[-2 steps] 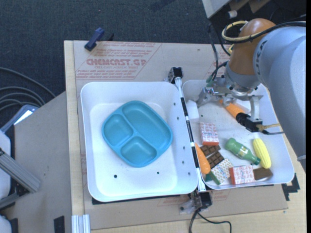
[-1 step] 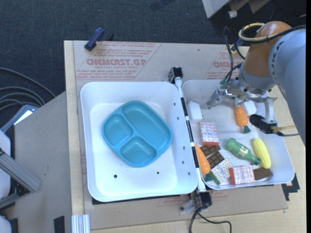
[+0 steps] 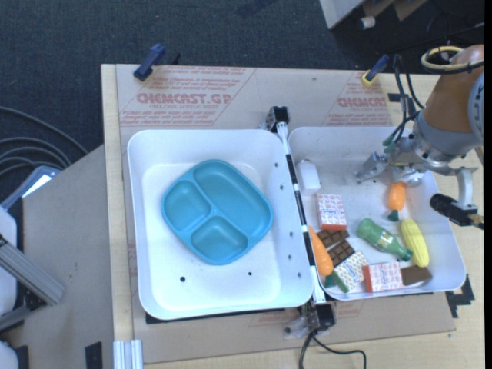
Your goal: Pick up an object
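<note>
Arm reaches in from the right, wrist bent down over the right bin. End effector hangs just above the orange toy; whether it is clenched or released, I cannot tell.

Dark carpet; brown bench board.

blue plate in left bin | toy food, perhaps an orange, in right bin
</note>
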Controlling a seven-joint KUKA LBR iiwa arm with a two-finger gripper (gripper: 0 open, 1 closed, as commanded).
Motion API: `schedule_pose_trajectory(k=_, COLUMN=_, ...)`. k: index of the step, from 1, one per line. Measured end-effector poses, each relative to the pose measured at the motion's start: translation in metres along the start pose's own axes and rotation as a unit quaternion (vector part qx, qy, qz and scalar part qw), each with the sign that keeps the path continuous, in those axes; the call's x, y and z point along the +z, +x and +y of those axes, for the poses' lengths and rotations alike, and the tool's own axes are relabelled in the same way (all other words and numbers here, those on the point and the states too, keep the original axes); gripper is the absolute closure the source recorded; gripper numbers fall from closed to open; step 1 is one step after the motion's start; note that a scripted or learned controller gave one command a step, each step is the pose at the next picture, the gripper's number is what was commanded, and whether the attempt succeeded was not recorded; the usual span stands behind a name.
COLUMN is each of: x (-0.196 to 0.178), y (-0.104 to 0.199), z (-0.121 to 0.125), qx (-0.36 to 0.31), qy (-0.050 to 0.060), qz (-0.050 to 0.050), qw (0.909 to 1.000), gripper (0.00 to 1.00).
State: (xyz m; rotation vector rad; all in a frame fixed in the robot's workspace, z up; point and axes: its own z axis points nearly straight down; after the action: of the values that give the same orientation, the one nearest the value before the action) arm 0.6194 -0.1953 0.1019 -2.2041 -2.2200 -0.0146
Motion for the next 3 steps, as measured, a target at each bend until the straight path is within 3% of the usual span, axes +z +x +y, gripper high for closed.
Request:
schedule_pose_trajectory(k=1, x=0.009, y=-0.005, z=-0.024, qx=-0.003, qy=-0.001, qz=0.005, qw=1.0000, gripper=0.00)
schedule_pose_trajectory(k=2, x=0.017, y=-0.015, z=-0.069, qx=-0.002, qy=0.000, qz=0.005, qw=1.0000, gripper=0.00)
schedule_pose_trajectory(k=3, x=0.017, y=-0.016, z=-0.099, qx=-0.002, qy=-0.001, qz=0.003, qw=1.0000, gripper=0.00)
